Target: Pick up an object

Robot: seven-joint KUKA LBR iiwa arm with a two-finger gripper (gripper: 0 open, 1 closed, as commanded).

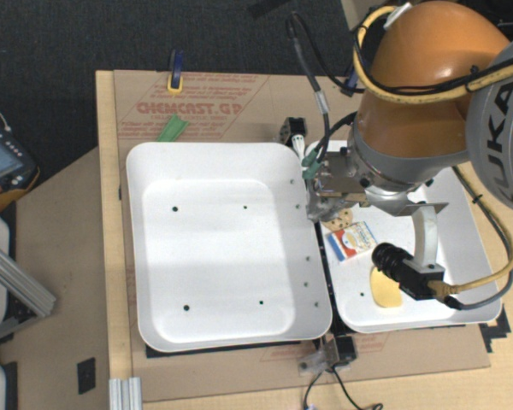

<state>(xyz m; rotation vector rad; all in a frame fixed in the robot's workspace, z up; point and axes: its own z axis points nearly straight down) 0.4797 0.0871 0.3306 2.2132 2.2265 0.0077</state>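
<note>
On the far left, bare cardboard worktop [111, 331], with a green scrap [172, 128] lying near its back edge. Next, the left bin [214, 263], white, marked by four dark dots on its floor, offering nothing to grasp. Past the seam between the two, the right bin [470, 220], where the likely targets lie: a small printed packet [352, 239] in red, white and blue close to the inner wall, and a rounded yellow object [386, 290] nearer the front rim, the two near each other but apart. Over the inner wall of that bin, just above the packet, the hand [329, 198], hung below the bulky orange-and-grey arm [436, 49]; cannot tell whether wide or narrow, too much housing and cable in the way. Nothing visibly held. Judged best: settle on one target before descending, probably the packet as the nearer. Shift slightly right, away from the wall, so as not to strike the rim on the way down. Come down straight and centred, since a flat packet probably slips from an off-centre pinch. Mind the black fitting [402, 267] touching the yellow object's upper edge; could nudge it.
</note>
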